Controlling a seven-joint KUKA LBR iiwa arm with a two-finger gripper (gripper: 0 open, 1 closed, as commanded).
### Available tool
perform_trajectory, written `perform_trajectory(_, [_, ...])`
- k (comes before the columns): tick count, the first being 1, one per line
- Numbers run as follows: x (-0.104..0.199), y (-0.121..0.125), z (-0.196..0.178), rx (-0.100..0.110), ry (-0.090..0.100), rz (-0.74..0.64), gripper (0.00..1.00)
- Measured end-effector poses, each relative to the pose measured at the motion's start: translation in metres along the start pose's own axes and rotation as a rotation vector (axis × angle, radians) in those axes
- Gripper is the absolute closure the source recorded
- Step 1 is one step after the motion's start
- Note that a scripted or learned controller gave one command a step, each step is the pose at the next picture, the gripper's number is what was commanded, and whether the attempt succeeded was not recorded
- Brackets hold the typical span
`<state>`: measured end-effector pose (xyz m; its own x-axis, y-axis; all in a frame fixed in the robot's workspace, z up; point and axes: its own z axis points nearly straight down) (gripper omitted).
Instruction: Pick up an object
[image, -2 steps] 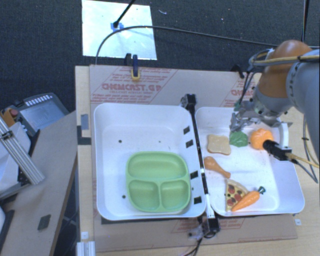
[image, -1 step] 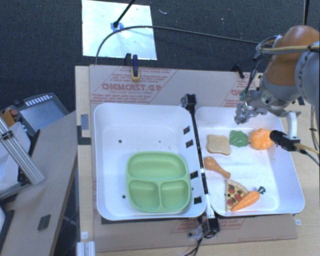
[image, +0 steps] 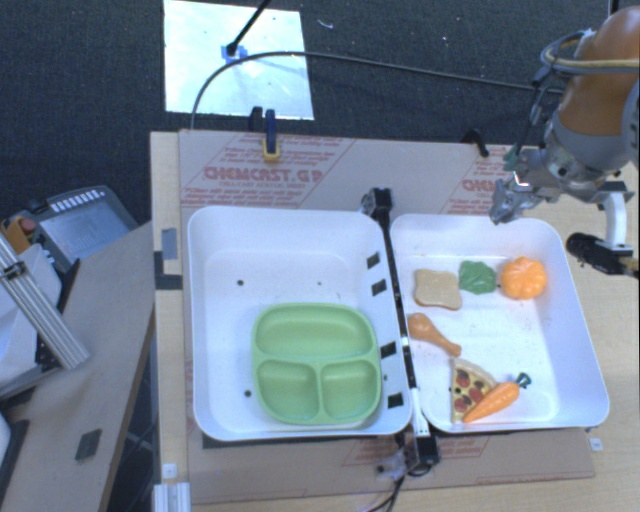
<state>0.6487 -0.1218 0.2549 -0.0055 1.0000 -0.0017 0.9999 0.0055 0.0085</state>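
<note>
The right bin (image: 570, 330) holds a slice of toast (image: 437, 289), a green leafy piece (image: 478, 277), an orange fruit (image: 523, 278), a chicken drumstick (image: 432, 332), a pizza slice (image: 468, 386) and a carrot (image: 493, 400). My gripper (image: 503, 208) hangs over the far rim of the right bin, above and behind the orange fruit. Nothing shows beneath it or in its grasp.
The left bin (image: 215, 300) holds a green divided plate (image: 317, 362). A black clip strip (image: 390, 300) runs along the seam between the bins. A yellow clamp (image: 270, 135) stands behind the left bin, and grey equipment (image: 70, 240) sits at the far left.
</note>
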Motion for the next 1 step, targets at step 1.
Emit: perform_trajectory(1, [0.0602,-0.0058,-0.0019,0.006,0.004,-0.004,1.00])
